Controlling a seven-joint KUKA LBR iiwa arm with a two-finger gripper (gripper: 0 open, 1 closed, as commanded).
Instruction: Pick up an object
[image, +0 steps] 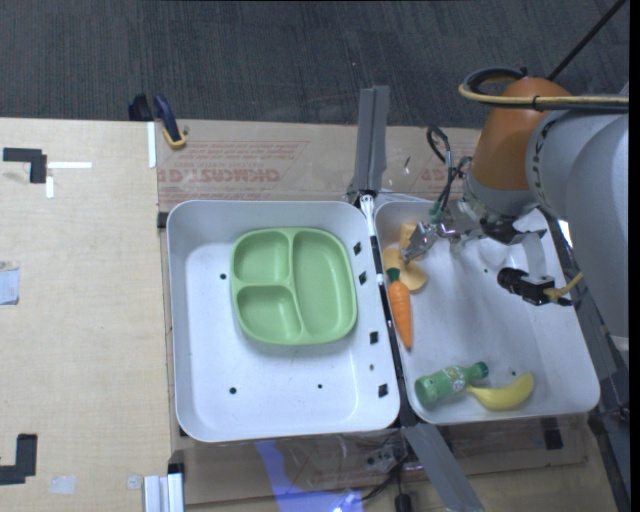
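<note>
I can make out red mirrored lettering on the cardboard sheet (255, 165) behind the bins, but I cannot read it as words; the green bottle (449, 383) carries a label too small for me to read.

My gripper (420, 243) sits low in the right bin (560, 345), near its 11 o'clock corner, with the grey arm (585, 165) and its orange band (512, 135) reaching in from 2 o'clock. I cannot tell whether the fingers are spread or closed; they are too small and blurred against the bin wall.

Just beside the fingers, toward 7 o'clock, I see a pale yellow object (408, 268) I cannot identify. The carrot (400, 310) lies below it, along the bin's left wall, well apart from the gripper at 6 o'clock. The bottle and a banana (505, 392) lie touching near the bin's front edge.

In the left bin (200, 380) a green divided plate (294, 286) rests. The tabletop (75, 330) stretches to 9 o'clock.
</note>
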